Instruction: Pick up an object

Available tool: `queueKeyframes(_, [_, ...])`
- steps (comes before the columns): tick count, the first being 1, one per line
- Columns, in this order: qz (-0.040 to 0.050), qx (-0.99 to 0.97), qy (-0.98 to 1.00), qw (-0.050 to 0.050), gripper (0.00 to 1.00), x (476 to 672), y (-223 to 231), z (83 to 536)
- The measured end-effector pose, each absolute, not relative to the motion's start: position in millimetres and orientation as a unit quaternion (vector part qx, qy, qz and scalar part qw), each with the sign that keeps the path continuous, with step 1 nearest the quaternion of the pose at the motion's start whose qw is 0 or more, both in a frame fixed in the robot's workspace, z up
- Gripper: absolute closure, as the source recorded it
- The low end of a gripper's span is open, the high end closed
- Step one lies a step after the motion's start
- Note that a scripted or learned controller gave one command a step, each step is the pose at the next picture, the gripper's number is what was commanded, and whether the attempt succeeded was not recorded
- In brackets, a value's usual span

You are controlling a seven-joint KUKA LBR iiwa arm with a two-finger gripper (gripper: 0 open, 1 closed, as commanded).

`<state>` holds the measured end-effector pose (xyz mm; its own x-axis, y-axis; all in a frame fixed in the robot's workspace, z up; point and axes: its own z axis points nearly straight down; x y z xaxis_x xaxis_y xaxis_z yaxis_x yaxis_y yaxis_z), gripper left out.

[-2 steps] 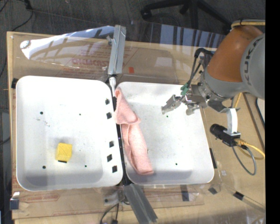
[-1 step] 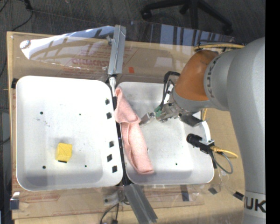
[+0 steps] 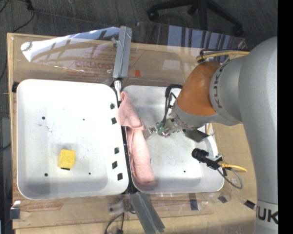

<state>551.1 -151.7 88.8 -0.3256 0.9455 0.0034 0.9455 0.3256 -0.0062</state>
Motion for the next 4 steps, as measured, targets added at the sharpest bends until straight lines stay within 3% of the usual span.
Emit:
queueKeyframes(1, [0.0016,-0.538,-0.843,0.001,0.0,532.3,-131,90])
queueKeyframes(2, [0.0006,-0.453,-0.891,0.002,0.0,587.8,-156,110])
queueKeyframes(3, [0.0013,-0.326,-0.945,0.0,0.0,589.5,-121,92])
queueKeyframes(4, [0.0013,-0.323,-0.946,0.002,1.0,589.8,-120,100])
